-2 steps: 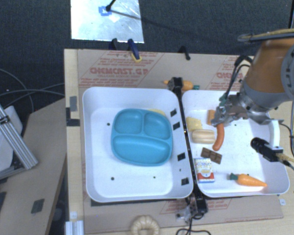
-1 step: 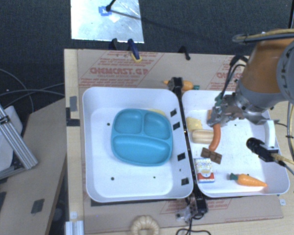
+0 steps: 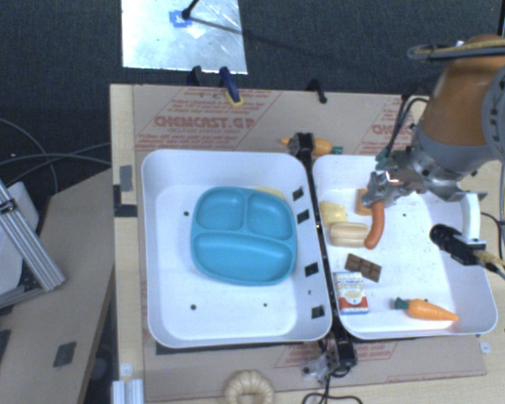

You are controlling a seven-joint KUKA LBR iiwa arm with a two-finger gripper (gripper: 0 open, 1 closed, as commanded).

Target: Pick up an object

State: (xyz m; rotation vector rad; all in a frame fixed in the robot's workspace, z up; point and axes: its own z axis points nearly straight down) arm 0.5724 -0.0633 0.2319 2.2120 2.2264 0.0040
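We count one sausage, upright in frame, long axis near vertical, its top end gripped between the gripper fingers.

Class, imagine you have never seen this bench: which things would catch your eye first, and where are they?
The bright blue divided plate in the left bin stands out first. Next comes the grey-and-orange arm reaching in from the right, its end effector at the top of a red-orange sausage in the right bin. A carrot lies near that bin's front corner.
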